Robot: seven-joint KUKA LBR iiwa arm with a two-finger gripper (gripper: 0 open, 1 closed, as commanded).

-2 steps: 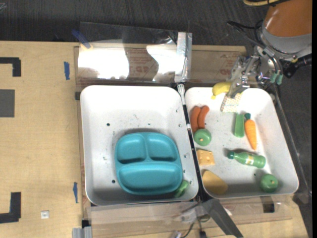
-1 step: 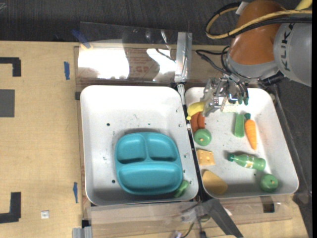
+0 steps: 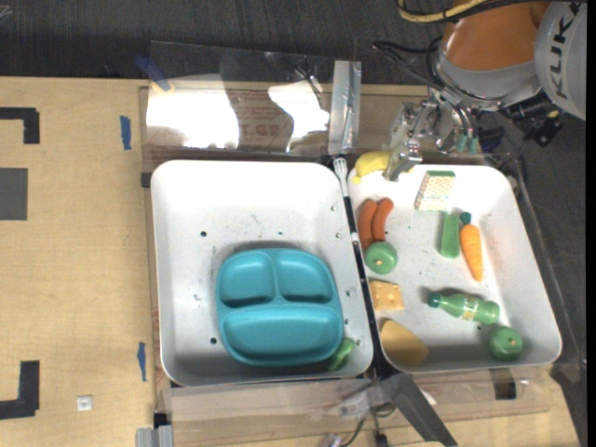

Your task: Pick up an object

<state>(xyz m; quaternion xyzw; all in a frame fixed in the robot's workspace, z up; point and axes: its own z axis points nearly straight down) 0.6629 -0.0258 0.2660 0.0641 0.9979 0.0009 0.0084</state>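
Note:
The right bin point(image 3: 535, 277) holds several toy foods: a yellow lemon point(image 3: 372, 164) at its back left corner, two red sausages point(image 3: 375, 217), a green round fruit point(image 3: 380, 257), a cheese cracker point(image 3: 386, 296), a tan wedge point(image 3: 402, 342), a green bottle point(image 3: 463, 305), a green apple point(image 3: 506, 343), a carrot point(image 3: 473, 250), a green cucumber point(image 3: 451, 234) and a small pale box point(image 3: 435, 190). My gripper point(image 3: 414, 152) hangs over the bin's back edge, just right of the lemon and left of the box. I see nothing held in it.
The left bin point(image 3: 186, 212) holds a teal divided plate point(image 3: 277, 305), with a small green item point(image 3: 344, 350) peeking out at its front right corner. A clear plastic wall point(image 3: 279, 110) stands behind the left bin. The arm's orange band point(image 3: 489, 26) looms over the back right.

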